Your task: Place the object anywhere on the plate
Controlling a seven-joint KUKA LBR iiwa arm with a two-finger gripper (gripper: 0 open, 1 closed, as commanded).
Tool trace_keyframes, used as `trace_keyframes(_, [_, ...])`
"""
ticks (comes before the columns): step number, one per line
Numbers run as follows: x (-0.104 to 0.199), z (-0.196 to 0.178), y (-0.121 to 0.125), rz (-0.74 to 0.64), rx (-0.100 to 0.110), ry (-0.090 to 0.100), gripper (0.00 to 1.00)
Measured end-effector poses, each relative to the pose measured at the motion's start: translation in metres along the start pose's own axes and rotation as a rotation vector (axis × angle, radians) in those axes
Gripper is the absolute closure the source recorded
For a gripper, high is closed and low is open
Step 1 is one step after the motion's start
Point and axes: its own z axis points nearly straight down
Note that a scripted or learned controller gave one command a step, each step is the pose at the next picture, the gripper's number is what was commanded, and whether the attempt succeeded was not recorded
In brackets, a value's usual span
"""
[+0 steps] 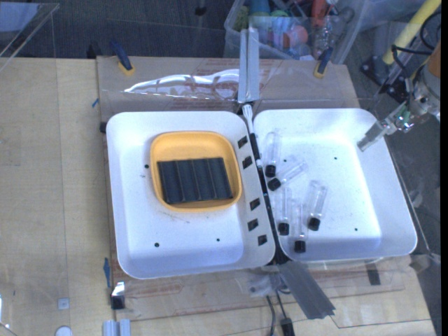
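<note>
We see a pale wooden bench (49,187) carrying two white bins. Taking the left bin (133,243) as our landmark, the right bin (364,187) touches its right side. Inside the left bin sits the yellow plate (162,145) bearing a dark ribbed block (194,180). Clear vials (290,194) with black caps lie scattered in the right bin. The gripper (371,140) hovers over that bin's far right rim; we cannot tell its finger state. Behind the bins stands a clear tub (301,12) of coloured clutter.
</note>
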Motion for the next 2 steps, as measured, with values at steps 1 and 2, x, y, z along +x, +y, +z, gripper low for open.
trace_keyframes(1, [-0.013,-0.016,0.029,-0.323,-0.001,-0.001,0.0])
trace_keyframes(2, [-0.009,0.001,0.018,-0.736,-0.001,0.005,0.0])
